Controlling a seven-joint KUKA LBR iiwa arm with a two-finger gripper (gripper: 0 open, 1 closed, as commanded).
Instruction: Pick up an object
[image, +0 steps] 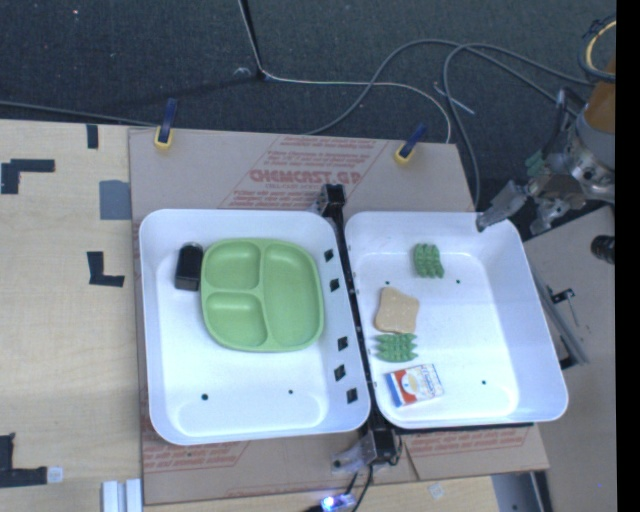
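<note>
Camera view: two shallow, glossy white bins sit side by side on cardboard. The left bin (165, 390) holds a smooth green divided plate (263, 295) with a small black block (188, 267) touching its left edge. The right bin (530, 370) holds loose pieces — a knobbly green piece (428, 260), a tan bread slice (397, 311), a leafy green piece (395, 347), and a flat red-and-white carton (414, 384). The gripper (497, 212) hovers over that bin's upper right corner.

Glossy white plastic left bin (160, 330), smooth matt green plastic divided plate (263, 295) inside it, matt black block (188, 267) touching the plate's left edge, printed brown cardboard sheet (290, 170) beneath, pale wood-grain bench (60, 340) further left
</note>
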